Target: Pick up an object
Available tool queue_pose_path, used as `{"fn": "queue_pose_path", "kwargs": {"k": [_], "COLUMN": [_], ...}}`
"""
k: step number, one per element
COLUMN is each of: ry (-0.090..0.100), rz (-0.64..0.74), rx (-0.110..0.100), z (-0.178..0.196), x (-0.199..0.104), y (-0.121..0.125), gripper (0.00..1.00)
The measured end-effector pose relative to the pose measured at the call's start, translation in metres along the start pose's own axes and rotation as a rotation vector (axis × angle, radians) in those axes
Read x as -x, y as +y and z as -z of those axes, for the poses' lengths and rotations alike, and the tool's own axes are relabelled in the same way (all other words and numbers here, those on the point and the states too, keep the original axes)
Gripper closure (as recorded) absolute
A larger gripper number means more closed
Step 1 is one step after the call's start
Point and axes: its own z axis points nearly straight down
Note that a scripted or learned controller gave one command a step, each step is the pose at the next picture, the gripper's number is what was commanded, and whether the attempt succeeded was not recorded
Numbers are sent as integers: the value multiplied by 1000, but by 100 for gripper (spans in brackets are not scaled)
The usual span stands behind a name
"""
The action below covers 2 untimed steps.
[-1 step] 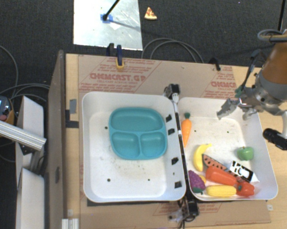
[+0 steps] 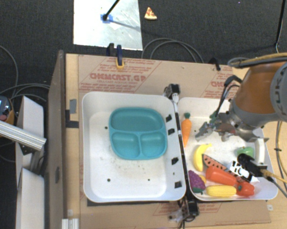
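1. The scene is evenly and fairly brightly lit from above, with no hard shadows on the two shallow white plastic bins (image 2: pixel 93 147).
2. A shiny silver sheet (image 2: pixel 108 21) on the dark floor throws back patchy glare.
3. The grey arm with its orange band (image 2: pixel 259 90) looks soft and slightly blurred.
4. The floor around the brown cardboard-covered bench (image 2: pixel 135 74) is dim, nearly black.
5. The picture is low in resolution; small toys look grainy.

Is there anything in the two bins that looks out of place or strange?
Nothing looks spilled or broken. The toy food, such as the carrot, banana and corn, crowds the right bin, while the teal tray sits slightly askew in the left bin.
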Motion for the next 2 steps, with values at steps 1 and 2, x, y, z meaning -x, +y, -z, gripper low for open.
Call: {"fn": "queue_pose_path", "kwargs": {"k": [1, 2], "ry": [-3, -14], "rz": [-8, -4], "rx": [3, -3], "z": [-71, -97], "x": [10, 19], "y": [14, 48], "gripper": [0, 0]}}
